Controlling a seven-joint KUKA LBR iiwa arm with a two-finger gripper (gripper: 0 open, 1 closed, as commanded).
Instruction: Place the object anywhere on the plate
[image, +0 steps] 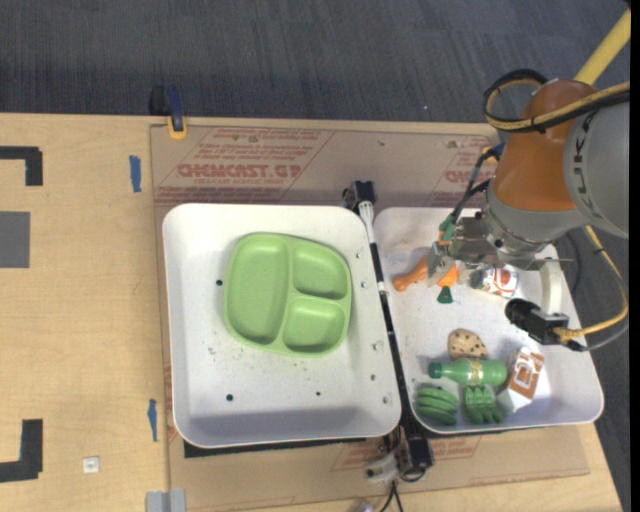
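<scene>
Bench with two bins

The pale wooden bench (80, 330) bears a brown cardboard sheet (260, 160); two shallow white plastic bins (190, 330) (580, 390) sit side by side toward its right edge.

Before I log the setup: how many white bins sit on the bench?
2. The left bin holds the green plate; the right bin holds the small objects.

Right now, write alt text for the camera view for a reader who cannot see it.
The gripper hangs over the right bin, beside an orange carrot toy. That bin also holds a green bottle and other small toys. In the left bin sits a green divided plate with nothing on it.
</scene>
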